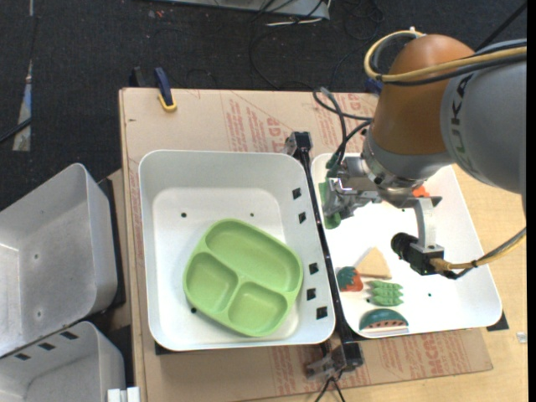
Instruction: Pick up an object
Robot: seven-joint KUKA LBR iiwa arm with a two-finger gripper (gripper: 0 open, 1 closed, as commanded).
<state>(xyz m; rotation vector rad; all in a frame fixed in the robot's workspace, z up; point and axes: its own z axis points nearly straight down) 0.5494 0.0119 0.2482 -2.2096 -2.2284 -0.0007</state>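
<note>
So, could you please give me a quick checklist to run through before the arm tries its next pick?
1. Toys lie in the right bin: wedge, green toy, melon slice: ok.
2. Gripper over the right bin: ok, at its left wall.
3. Gripper over a toy: not ok, they lie nearer the front.
4. Fingers open or shut: cannot tell.
5. Tray in the left bin, out of the way: ok.

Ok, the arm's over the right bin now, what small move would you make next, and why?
Probably shift the gripper toward the near end of the right bin before descending. It sits at the bin's far left corner by a green item, while the toy foods, the wedge and watermelon slice, lie nearer the front edge.
</note>
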